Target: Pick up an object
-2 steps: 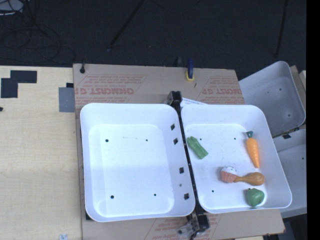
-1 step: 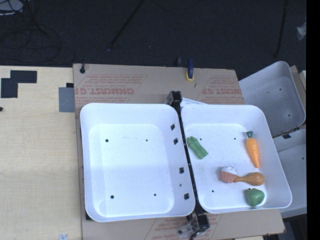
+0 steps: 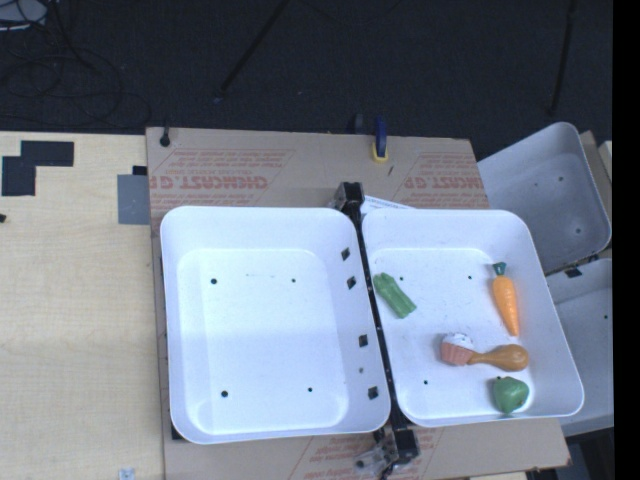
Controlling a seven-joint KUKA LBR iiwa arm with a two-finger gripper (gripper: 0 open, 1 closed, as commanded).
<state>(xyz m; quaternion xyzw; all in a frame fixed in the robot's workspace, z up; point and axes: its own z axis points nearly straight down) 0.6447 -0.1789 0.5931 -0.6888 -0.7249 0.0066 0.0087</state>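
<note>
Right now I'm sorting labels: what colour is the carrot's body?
Orange, with a small green top; the carrot shows in the camera view.

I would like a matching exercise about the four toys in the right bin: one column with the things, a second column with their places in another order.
Things:
1. carrot
2. green block
3. green pepper
4. drumstick

Places:
A. near the divider between the bins
B. front right corner of the bin
C. by the right wall, above the others
D. between the carrot and the pepper

Pairs: 1-C, 2-A, 3-B, 4-D
</note>
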